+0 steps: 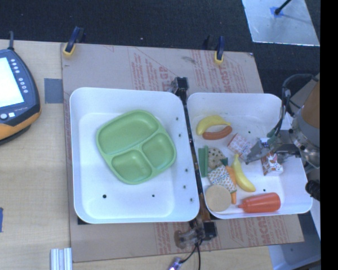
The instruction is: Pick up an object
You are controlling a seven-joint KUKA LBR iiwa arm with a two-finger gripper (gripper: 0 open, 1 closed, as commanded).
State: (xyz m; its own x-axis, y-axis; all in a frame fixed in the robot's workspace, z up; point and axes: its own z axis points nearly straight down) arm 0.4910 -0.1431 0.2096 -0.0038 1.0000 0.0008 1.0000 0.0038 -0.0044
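The right bin (242,101) holds several toy foods. A yellow banana (212,121) with a red sausage (217,133) lies at its far left. A pink-and-white packet (239,145) sits mid-bin, and a small red-and-white carton (272,165) lies to its right. Nearer the front are a second banana (243,176), a patterned pouch (219,176), a tan disc (218,198) and an orange-red piece (261,202). My gripper (265,155) reaches in from the right, low over the bin between the packet and the carton. It stands open and I see nothing between its fingers.
The left bin (84,201) carries a green divided plate (136,146). A green stick (203,161) lies along the divider between the bins. A tablet-like pendant (8,97) rests on the bench at far left. Clamps (219,48) hold the cardboard at the back.
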